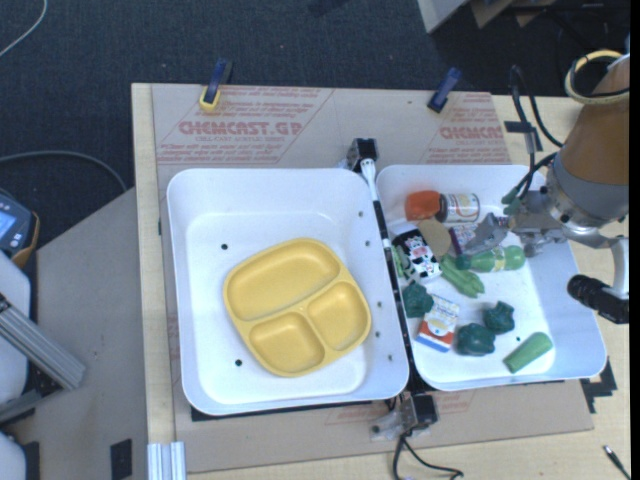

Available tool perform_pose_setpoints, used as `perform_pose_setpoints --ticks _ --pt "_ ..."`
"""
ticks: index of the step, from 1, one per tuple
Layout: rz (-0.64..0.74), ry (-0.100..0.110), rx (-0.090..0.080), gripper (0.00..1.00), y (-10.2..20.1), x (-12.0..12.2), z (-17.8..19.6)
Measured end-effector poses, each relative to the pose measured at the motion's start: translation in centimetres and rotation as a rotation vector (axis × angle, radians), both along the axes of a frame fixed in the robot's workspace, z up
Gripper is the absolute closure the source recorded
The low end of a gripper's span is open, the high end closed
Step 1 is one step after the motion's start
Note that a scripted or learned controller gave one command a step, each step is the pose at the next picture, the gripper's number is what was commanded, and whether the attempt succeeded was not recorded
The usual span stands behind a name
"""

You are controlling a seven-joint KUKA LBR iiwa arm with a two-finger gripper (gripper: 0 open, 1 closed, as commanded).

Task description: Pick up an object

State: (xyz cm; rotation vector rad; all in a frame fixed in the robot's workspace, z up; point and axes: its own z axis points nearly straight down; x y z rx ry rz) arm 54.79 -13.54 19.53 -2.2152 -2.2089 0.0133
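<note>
Fingers [487,236] hang low over the right bin [585,353], above the green bottle [495,260]; you cannot tell if they are open. Yellow tray [297,306] lies in the left bin [200,228].

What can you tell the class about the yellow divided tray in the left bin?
The yellow divided tray looks like smooth moulded plastic, rounded at the corners, with three compartments: one long one and two smaller ones. It lies flat, open side up and turned at a slant, on the floor of the left bin, roughly in the middle. All three compartments hold nothing. It touches nothing but the bin floor, apart from the bin's walls.
</note>
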Motion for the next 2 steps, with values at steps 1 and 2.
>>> perform_pose_setpoints --ticks 1,2 --pt "0.003 -0.014 -0.002 0.0 0.0 0.3 0.7" --pt "0.003 -0.008 -0.001 0.0 1.1 0.0 -4.4"
